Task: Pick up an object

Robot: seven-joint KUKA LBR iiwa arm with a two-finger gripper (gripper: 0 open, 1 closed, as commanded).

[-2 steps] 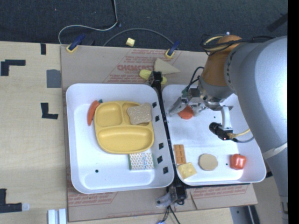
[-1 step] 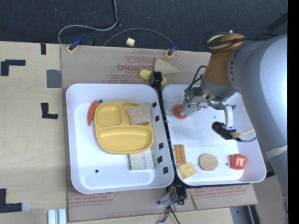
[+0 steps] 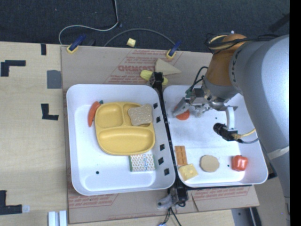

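Observation:
My gripper (image 3: 184,108) hangs low over the upper left part of the right bin (image 3: 202,140). A small red-orange piece (image 3: 183,116) lies right under its tip, partly hidden by it. I cannot tell whether the piece is touched or held. Along the near side of the right bin lie an orange cracker (image 3: 180,154), a yellow cheese wedge (image 3: 188,172), a round tan cookie (image 3: 209,163) and a red pepper (image 3: 239,163).
The left bin (image 3: 77,140) holds a yellow divided plate (image 3: 123,134) with a toast slice (image 3: 140,114) on it, a carrot (image 3: 93,113) at its left and a patterned square (image 3: 142,162) below. A black divider (image 3: 162,121) separates the bins. The arm's bulk (image 3: 263,93) covers the right side.

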